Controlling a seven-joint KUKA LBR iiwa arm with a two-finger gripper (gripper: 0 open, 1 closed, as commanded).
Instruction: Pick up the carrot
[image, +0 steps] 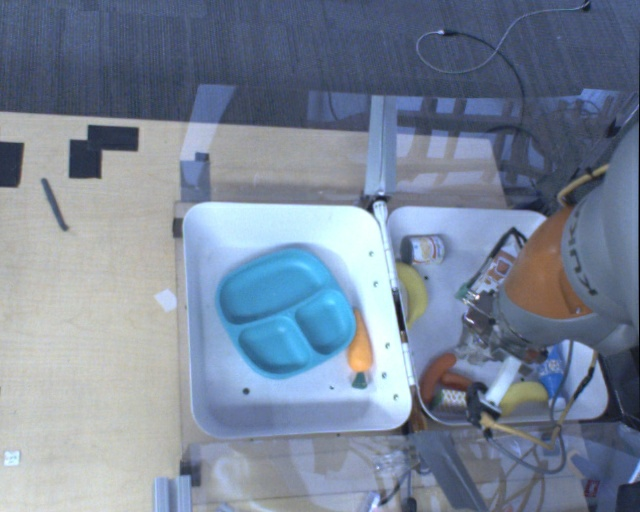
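Camera view: carrot (360, 347) lies lower centre, left bin (200, 300), wedged between blue plate (285, 311) and wall. Gripper (478, 345) at right of frame; open/shut: cannot tell. Carrot likely light, stiff, smooth; grip mid-body across width.

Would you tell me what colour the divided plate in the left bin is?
The divided plate is light blue, seen clearly in the camera view.

A dark grey carpeted floor (250, 45) is being seen along the top, with a thin cable (500, 50) being trailed across it. The pale wooden counter (90, 340) is being lit evenly, and black tape marks (100, 148) are being shown near its left edge.
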